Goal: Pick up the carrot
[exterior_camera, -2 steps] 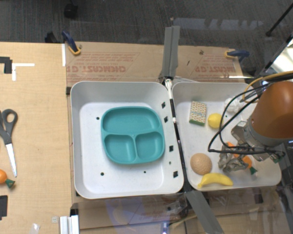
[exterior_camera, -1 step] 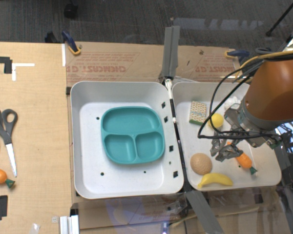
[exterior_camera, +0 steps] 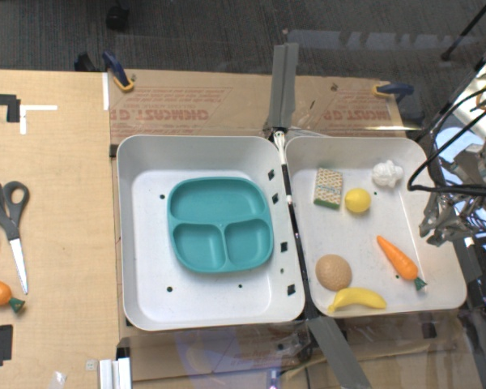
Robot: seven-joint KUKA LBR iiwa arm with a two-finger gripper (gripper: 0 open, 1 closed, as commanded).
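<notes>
Carrot (exterior_camera: 399, 258) lies right of the egg (exterior_camera: 334, 271), tip up-left. I judge it a light, hard, slick toy; I'd pinch across its thick middle. Gripper (exterior_camera: 441, 224) hovers just right of the carrot; whether it's holding anything, I cannot tell.

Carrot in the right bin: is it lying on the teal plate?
No, the carrot lies on the right bin's white floor, while the teal plate sits in the left bin.

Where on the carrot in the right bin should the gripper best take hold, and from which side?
Probably at the thick orange middle of the carrot, from above. It lies flat and slanted, green tip toward the bin's near right corner, so the fingers should close across its width.
</notes>
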